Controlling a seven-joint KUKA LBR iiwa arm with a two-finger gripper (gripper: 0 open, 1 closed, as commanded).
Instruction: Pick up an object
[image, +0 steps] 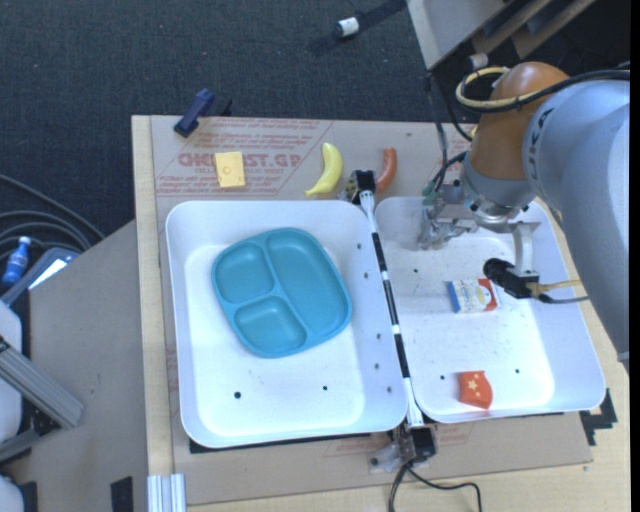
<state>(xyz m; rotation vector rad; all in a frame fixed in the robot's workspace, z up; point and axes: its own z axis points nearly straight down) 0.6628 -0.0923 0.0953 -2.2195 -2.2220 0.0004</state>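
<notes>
Over the right bin (560, 395), arm (560, 130) pointing down.

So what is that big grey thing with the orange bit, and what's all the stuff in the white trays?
That big grey thing with the orange band is a robot arm. It reaches in from the right, and a camera fixed above the bench looks down at it. At its tip is a small metal two-finger gripper, like a pincer, low over the right shallow white bin. I can't tell whether it holds anything. That bin has a small white, blue and red packet and a small red-orange block. The left white bin holds a blue plastic plate with three sections. Behind the bins lies a yellow toy banana.
</notes>
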